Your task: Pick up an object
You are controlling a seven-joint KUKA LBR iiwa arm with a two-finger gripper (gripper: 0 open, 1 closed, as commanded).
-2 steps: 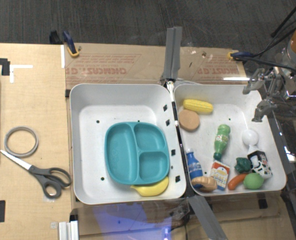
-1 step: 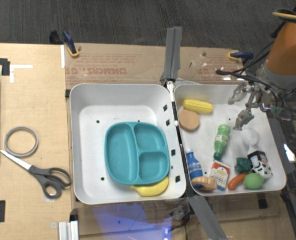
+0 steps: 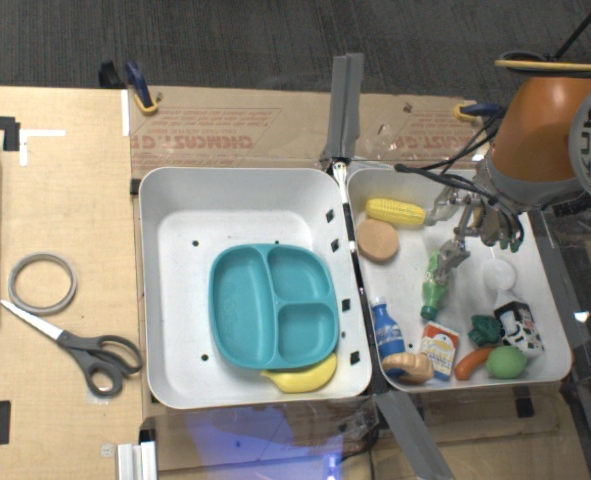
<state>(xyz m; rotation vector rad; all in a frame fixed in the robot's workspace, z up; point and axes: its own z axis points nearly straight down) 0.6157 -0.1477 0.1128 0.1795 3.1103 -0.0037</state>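
My gripper [image 3: 487,236] hangs over the upper right part of the right bin [image 3: 557,298], open, with nothing between its fingers. A green bottle [image 3: 435,286] lies just below and left of it, apart from the fingers as far as I can tell. Further left in this bin are a yellow corn cob [image 3: 395,211] and a tan round bun [image 3: 378,240]. Along the front lie a blue bottle [image 3: 385,328], a bread roll [image 3: 407,368], a small carton [image 3: 439,348], a carrot [image 3: 470,361], a green ball [image 3: 506,362] and a black-and-white toy [image 3: 518,326].
The left bin [image 3: 165,268] holds a teal divided plate [image 3: 273,305] with a banana [image 3: 305,376] at its front edge. On the bench to the left lie scissors [image 3: 80,348] and a tape roll [image 3: 42,281]. Cables run from the arm above the right bin.
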